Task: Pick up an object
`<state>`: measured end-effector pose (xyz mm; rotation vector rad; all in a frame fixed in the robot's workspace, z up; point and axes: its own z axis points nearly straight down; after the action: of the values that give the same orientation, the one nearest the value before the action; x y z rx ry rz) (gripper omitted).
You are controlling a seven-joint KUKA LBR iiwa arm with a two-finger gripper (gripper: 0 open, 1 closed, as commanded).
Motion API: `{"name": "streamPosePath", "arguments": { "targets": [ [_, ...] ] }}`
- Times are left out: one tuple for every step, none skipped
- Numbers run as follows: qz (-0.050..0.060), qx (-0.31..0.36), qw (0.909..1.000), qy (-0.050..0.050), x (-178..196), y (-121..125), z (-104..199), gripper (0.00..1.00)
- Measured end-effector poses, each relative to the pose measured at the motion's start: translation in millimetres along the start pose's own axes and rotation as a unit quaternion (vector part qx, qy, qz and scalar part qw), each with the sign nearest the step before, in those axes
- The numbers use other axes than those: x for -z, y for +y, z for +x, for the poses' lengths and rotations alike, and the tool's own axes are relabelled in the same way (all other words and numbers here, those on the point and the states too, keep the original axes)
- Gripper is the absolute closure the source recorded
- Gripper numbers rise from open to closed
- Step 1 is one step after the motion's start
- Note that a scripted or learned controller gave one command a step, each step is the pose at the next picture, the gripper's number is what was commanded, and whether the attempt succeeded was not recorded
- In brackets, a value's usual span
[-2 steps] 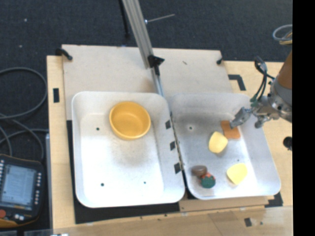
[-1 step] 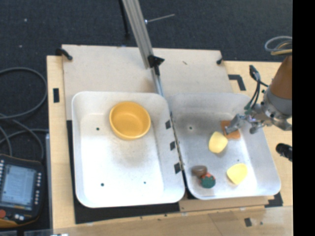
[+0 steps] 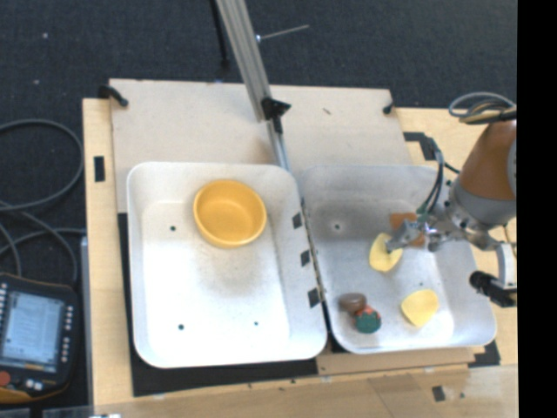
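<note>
Tool: the tool (image 3: 407,236) is hovering low in the right bin (image 3: 461,320), touching or just above a yellow piece (image 3: 382,255); its state I cannot tell.
Progress: nothing is being lifted yet; the grasp and lift are remaining.
Elsewhere: the yellow bowl (image 3: 230,212) is sitting in the left bin (image 3: 157,320).

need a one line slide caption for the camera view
KUKA arm's gripper reaches into the right bin beside a pale yellow piece; yellow bowl sits in left bin.

Grey arm (image 3: 484,200), orange band, black cable, metal pincer (image 3: 409,235)
</note>
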<state>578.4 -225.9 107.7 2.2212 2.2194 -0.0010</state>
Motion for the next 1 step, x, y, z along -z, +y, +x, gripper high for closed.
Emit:
{"name": "streamPosePath", "arguments": {
  "targets": [
    [-0.002,-0.001,1.0000,-0.001,13.3,1.0,-1.6,1.00]
  ]
}}
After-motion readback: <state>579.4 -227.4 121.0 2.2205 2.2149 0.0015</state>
